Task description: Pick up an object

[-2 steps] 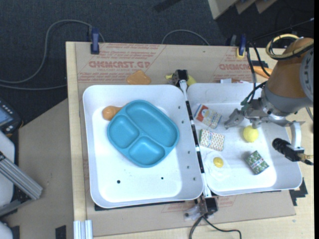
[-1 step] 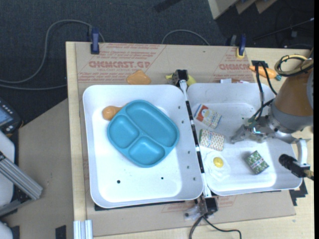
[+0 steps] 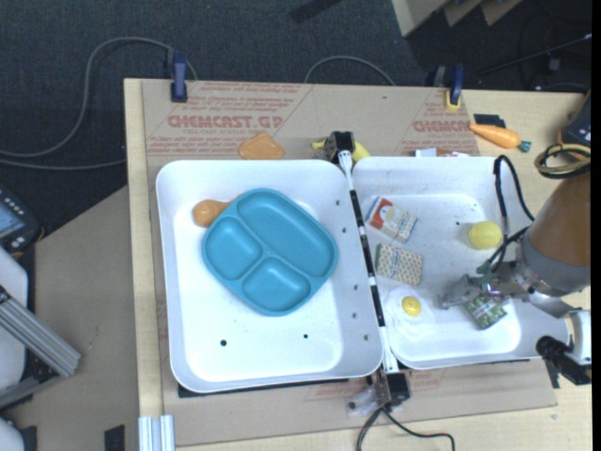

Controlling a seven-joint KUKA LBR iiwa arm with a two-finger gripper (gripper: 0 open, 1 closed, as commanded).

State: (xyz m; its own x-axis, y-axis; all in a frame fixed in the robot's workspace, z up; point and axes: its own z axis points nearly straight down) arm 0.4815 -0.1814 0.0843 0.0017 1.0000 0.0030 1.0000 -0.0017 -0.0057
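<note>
Gripper (image 3: pixel 482 301), its grasp impossible to judge, sits low over a small green packet (image 3: pixel 488 312) near the right bin's (image 3: pixel 441 350) front rim, yellow ball (image 3: pixel 485 235) behind it, open floor leftward.

Red print reads "CHEMCAST GP" on the brown protective sheet (image 3: pixel 225 116) along the bench's far edge, left side. The same red lettering repeats near the far right corner (image 3: pixel 441 125), partly cut off. Print on the small packets is too small to read.
</note>
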